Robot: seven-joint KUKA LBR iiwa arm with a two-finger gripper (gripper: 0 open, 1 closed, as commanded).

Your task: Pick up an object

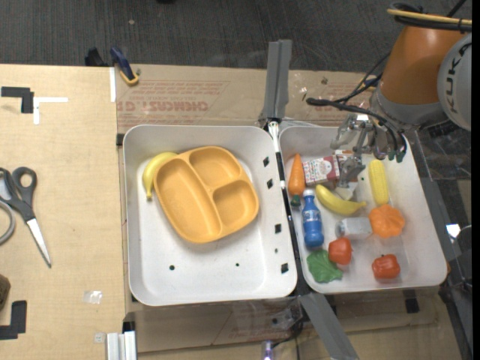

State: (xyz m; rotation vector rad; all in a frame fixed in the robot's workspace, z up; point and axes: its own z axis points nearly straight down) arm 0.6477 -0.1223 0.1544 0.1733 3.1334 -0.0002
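the hand [365,142] hovers low over the right bin [427,223], its grip too tangled to tell, nothing lifted yet; the small carton [324,169] lies just below-left of it, ungrasped.

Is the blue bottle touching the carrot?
Cannot tell. In the camera view the bottle's cap sits right under the carrot's tip, with no clear gap or contact.
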